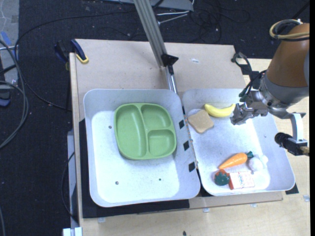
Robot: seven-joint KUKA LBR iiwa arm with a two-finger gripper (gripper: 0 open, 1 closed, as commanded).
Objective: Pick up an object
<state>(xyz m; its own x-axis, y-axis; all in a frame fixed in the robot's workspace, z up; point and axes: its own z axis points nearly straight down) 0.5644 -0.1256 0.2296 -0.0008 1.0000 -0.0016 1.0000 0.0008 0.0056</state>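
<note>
The bench (128,63) spreads wide under everything, and on it sit the two white bins side by side. The left bin (98,146) lies well to the left of the gripper and carries a green divided plate (145,131) with three compartments. The right bin (278,146) is where the action is: the arm (290,65) reaches in from the right, grey with its orange section up top, and the gripper (239,116) hangs over the upper part of this bin. Whether it is open or closed cannot be told from up here; the tip is a dark cluster against the white floor.

Now the pieces. Just left of the gripper lies the banana (219,110), curved, its near end close beside the tip, though contact cannot be judged. Further left and slightly below, the slice of bread (200,121) sits next to the banana. Well below the gripper, toward the bin's near edge, lies the carrot (234,160), tilted, green end to the right. Under it sits the small red and white carton (241,180), with a green and red toy (221,178) at its left.
</note>
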